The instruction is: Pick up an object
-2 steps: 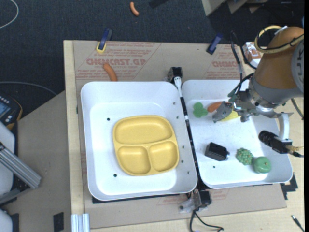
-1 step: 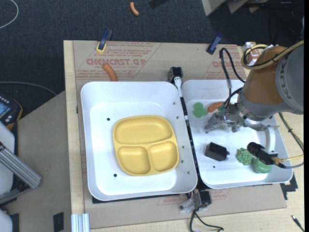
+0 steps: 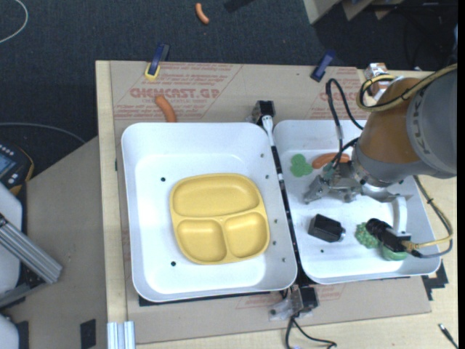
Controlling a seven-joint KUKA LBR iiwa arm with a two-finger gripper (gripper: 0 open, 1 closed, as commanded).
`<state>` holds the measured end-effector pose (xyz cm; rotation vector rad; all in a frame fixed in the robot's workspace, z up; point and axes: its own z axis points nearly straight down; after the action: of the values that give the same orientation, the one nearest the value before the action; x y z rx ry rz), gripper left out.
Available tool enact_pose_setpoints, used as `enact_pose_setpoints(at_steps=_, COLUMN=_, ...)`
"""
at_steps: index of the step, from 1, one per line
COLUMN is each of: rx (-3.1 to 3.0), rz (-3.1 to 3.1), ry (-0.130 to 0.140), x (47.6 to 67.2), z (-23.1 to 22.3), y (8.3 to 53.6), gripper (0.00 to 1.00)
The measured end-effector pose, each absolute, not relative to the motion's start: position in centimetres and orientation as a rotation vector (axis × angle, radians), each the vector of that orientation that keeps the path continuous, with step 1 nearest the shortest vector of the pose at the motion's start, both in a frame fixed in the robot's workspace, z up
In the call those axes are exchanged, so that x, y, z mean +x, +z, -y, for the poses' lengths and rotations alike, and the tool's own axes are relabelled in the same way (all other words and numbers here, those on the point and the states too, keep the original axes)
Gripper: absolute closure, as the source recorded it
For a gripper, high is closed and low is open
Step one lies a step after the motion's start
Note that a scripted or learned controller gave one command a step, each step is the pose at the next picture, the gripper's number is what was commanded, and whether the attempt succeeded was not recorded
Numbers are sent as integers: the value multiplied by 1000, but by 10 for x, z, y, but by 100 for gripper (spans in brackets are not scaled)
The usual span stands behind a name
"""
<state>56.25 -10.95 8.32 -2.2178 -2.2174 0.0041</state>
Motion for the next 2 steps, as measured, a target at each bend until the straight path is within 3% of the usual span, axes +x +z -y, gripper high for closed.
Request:
enact_pose_setpoints(at_steps=1, rx=-2222, rz=2218, ry=1, x=563, z=110, y=95, gripper=100)
enact_pose_setpoints(at_steps=2, rx=-2224, rz=2224, ry=-2, x=560, z=108, y=138, gripper=100)
